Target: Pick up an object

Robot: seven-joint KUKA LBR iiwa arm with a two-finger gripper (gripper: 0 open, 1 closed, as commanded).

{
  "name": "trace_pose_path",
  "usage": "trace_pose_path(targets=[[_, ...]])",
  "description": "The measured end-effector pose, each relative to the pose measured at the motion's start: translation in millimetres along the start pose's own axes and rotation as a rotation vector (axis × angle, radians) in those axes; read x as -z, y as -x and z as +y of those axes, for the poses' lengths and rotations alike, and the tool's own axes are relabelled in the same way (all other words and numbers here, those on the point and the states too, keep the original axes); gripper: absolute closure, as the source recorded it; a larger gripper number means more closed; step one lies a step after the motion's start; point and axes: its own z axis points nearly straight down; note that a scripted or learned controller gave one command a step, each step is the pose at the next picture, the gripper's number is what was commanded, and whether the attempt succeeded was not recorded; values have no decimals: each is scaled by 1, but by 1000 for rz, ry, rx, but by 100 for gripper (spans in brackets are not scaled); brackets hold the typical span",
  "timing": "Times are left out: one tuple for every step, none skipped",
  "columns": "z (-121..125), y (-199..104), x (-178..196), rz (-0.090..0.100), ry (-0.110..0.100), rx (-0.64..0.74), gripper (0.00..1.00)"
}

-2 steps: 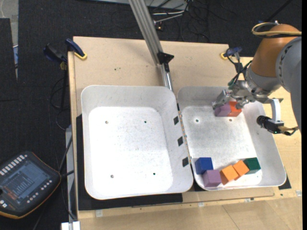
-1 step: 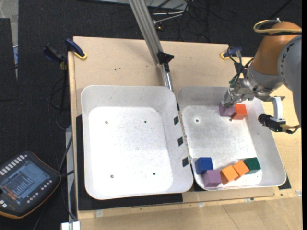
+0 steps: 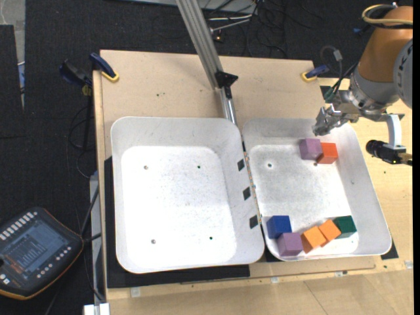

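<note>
In the right bin [image 3: 367,195], a purple block [image 3: 310,149] and an orange block [image 3: 328,152] lie touching near the far edge. Along the near edge sit a blue block [image 3: 279,226], a second purple block [image 3: 290,243], a second orange block [image 3: 315,235] and a green block [image 3: 344,226]. My gripper [image 3: 324,125] hangs at the bin's far right corner, just above and behind the purple and orange pair. I see no block between its fingers.
The left bin [image 3: 125,176] lies beside the right one, with a hinge strip between them. A slanted metal pole [image 3: 203,44] crosses the bench behind the bins. Blue-and-yellow clamps [image 3: 102,66] sit at the bench's far corners.
</note>
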Motion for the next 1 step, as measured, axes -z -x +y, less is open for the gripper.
trace_pose_path(targets=[[0,8,49,-1,1,-3,100]])
